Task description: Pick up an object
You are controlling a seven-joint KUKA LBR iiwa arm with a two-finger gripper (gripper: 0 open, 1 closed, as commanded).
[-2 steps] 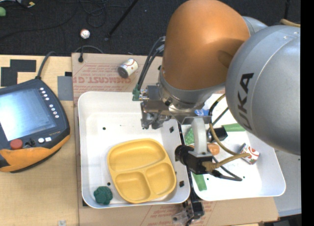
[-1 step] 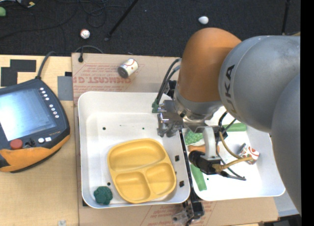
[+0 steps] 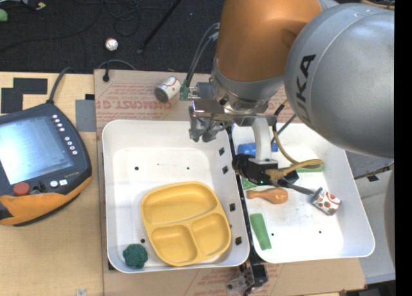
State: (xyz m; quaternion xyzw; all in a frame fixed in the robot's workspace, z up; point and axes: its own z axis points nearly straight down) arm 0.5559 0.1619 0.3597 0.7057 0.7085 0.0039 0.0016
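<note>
Gripper [image 3: 205, 130] hangs over the far right corner of the left bin [image 3: 122, 159], close to the wall shared with the right bin [image 3: 351, 224]. I cannot tell whether it is spread or closed, and I see nothing held in it. Straight below is bare floor and rim, so a descent here risks striking the wall or closing on air. The nearest pick on this side, the yellow divided plate [image 3: 187, 224], lies flat and broad; I judge a pinch on its rim would likely slip. The dark green lump [image 3: 135, 256] sits wedged in the near left corner. Across the wall, a wooden spoon [image 3: 267, 195] and green block [image 3: 259, 230] lie close together, inviting a muddled grab.
</note>
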